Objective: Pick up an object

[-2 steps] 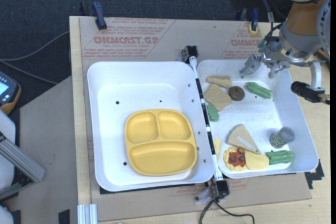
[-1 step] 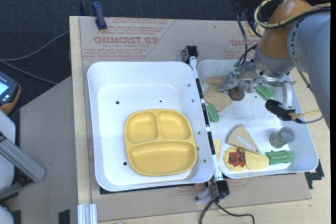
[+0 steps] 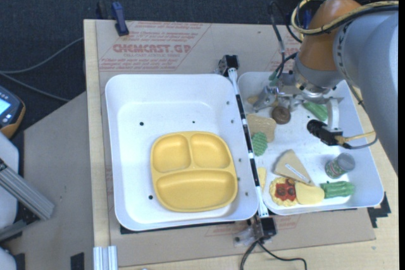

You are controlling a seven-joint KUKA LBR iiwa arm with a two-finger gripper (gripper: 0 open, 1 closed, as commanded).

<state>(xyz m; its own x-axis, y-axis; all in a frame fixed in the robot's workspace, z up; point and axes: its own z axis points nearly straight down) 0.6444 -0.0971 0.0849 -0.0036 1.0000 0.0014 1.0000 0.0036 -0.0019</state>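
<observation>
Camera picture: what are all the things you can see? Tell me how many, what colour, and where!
bins: two, white, side by side on the bench
divided plate: one, yellow, left bin
toy pizza slice: one, yellow and red, right bin, near edge
sandwich wedge: one, tan, right bin
green toy foods: three, green, right bin
small can: one, grey, right bin
clamp: one, blue, bench's far left
arm: one, grey and orange, over right bin

My arm [image 3: 373, 66] was a thick, rounded grey casing with an orange band [image 3: 326, 35] above the wrist. Yellow and blue cables [image 3: 307, 9] looped beside that band, and below it sat a metallic gripper mount [image 3: 297, 95] with black wiring.
</observation>
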